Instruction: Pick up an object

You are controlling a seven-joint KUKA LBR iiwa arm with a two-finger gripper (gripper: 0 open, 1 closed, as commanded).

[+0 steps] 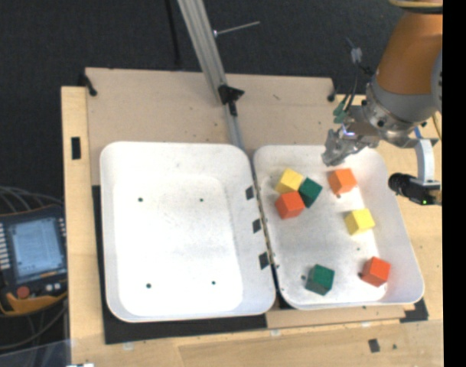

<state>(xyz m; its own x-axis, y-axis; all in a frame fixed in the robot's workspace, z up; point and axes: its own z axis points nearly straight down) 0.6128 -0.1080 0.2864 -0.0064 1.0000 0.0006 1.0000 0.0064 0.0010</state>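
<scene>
Green cube (320, 279) and red cube (376, 271) lay lower right of frame. Gripper (339, 150) hovered upper right, just above orange cube (341, 180); I couldn't tell jaw state, nothing visibly held. Judged approach step; next move called for descent onto cube.

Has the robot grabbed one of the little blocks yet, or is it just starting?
Nothing looks picked up yet: all seven blocks lie in the right bin. Right now the gripper hangs over that bin's far edge, just above the orange block, and I can see no block between its fingers. Still to do: come down on a block, close on it and lift it. The left bin plays no part so far.
</scene>
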